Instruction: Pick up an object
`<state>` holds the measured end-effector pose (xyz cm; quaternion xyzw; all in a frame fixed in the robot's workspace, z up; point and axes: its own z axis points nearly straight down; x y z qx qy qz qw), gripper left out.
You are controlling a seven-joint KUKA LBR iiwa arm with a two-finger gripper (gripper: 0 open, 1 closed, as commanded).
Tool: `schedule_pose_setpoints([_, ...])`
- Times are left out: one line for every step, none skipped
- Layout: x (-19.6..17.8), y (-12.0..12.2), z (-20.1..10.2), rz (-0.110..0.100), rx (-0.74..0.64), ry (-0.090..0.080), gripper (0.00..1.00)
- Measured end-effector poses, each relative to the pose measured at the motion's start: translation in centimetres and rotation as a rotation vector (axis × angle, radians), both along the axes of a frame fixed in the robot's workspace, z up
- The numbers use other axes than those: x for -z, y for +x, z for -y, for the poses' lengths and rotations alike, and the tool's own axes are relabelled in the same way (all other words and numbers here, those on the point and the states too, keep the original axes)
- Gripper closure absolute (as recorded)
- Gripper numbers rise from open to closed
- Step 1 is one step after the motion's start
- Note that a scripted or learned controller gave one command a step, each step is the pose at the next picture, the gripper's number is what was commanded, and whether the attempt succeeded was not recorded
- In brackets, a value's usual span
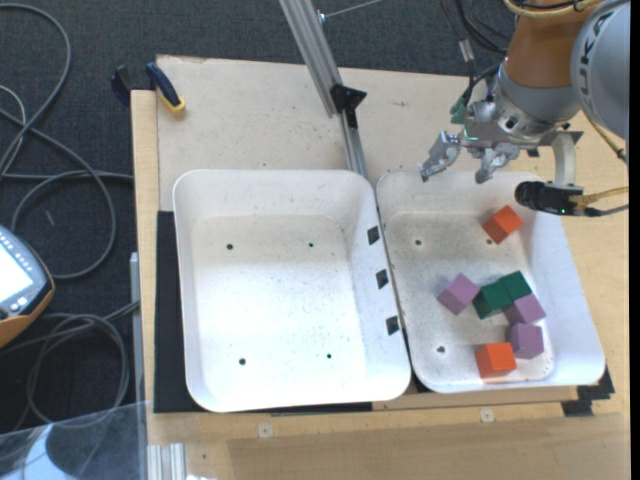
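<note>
**Hovering gripper, nothing held: crowded blocks raise the risk of a missed pick**

Lying in the right bin point(570, 268), the candidate objects are small blocks. One orange block point(502, 223) sits alone near the bin's far side. A cluster sits lower down: a purple block point(459, 293), a green block point(502, 294), two more purple blocks point(524, 309) point(527, 339) and a second orange block point(495, 358).

Risk, as judged: the clustered blocks touch or nearly touch, so fingers descending there could land on a neighbour, push the pile aside, or close on an edge and let it slip. The lone orange block is the cleaner target, though it lies near the bin wall, which could foul a finger.

The gripper point(462, 161) hangs over the far rim of the right bin, above and apart from every block. Its two fingers are spread, with clear space between them; nothing sits there, and they appear to touch nothing.

The left bin point(190, 198) sits beside it on the bench point(250, 108).
</note>
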<state>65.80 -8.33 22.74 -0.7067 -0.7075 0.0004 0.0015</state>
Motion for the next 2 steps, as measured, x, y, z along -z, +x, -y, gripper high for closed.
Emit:
schedule_pose_setpoints([-6.6,-5.4,-1.6,0.005,-0.001,-0.001,0.0])
schedule_pose_setpoints([-14.6,-12.9,4.6,0.011,0.008,-0.006,0.0])
